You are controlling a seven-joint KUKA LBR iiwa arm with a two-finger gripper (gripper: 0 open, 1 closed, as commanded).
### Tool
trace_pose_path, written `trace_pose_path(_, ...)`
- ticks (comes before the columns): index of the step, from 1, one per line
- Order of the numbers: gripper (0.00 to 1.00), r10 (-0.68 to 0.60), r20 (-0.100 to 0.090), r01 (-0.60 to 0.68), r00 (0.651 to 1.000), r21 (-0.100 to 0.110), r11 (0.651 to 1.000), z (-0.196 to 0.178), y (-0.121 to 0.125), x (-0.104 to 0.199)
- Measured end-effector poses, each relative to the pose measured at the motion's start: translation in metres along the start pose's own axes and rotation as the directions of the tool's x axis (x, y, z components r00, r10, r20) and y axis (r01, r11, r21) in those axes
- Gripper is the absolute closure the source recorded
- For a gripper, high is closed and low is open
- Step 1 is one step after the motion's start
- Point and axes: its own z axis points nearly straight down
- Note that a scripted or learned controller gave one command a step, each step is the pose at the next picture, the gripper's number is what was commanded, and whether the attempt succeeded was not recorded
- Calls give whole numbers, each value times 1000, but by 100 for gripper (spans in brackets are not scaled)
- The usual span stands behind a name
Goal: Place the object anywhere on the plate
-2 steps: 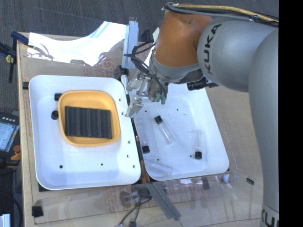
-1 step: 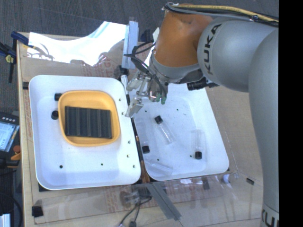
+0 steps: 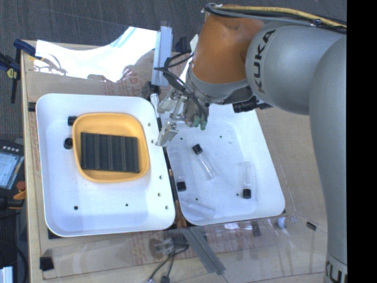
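Two white bins side by side on the bench, seen from above at a slant. Left bin (image 3: 53, 211) holds the plate (image 3: 109, 125) — yellow, rounded-square, with a dark ribbed slab (image 3: 110, 152) lying in its middle. Two small black bits sit just off the plate's left edge, one near its top corner (image 3: 72, 121), one lower (image 3: 68, 142). Right bin (image 3: 268, 181) holds clear plastic vials with black caps (hard to make out against the white): one vial (image 3: 202, 161) lies tilted near the bin's middle, cap end up-left; another (image 3: 245, 181) lies toward the right side, cap at its lower end; a black cap (image 3: 181, 186) sits near the bin's left wall, and a faint clear piece (image 3: 200, 208) lies near the bottom edge. The arm (image 3: 294, 63) comes in from the right, orange band above the wrist, and the gripper (image 3: 174, 119) hangs over the seam between the bins, at the right bin's upper-left corner. Finger state — cannot tell, too cluttered with cables and metal. Nothing visibly in its grasp; vials all lie in the right bin, well apart from the plate. Tools and cables lie along the bench's left edge (image 3: 9, 170).
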Motion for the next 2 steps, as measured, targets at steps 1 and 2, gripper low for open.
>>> trace_pose_path(1, 0, 0, 0, 0, 1000, 0, 1000, 0, 0, 0)
trace_pose_path(2, 0, 0, 0, 0, 1000, 0, 1000, 0, 0, 0)
